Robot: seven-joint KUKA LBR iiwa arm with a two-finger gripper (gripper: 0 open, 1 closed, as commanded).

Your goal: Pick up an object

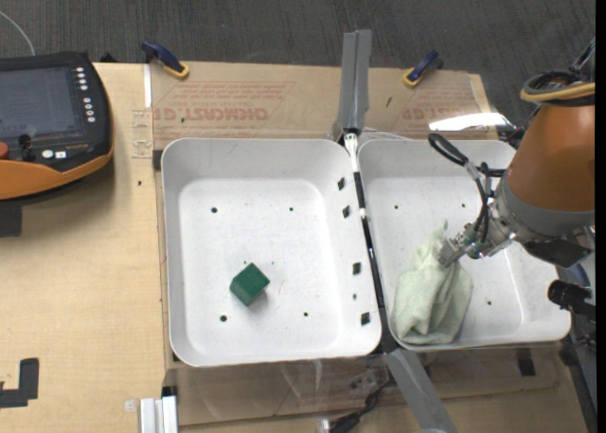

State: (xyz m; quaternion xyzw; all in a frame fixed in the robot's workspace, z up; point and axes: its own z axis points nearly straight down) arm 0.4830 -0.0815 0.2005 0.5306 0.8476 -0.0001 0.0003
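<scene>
- In the left bin [189, 327] the green cube [250, 284] lies untouched on the floor.
- In the right bin [530, 327] my tool [461, 247] is clenched on the pale cloth's [434, 298] upper corner; the cloth's bulk rests in the bin, so I judge the lift remains.

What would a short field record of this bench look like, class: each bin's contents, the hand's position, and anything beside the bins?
left bin: one green block, lying apart from the walls
right bin: pale cloth, crumpled near the front left corner
hand: at the cloth's upper edge, touching it
arm: grey with orange band, over the right bin
beside bins: control tablet to the left
</scene>
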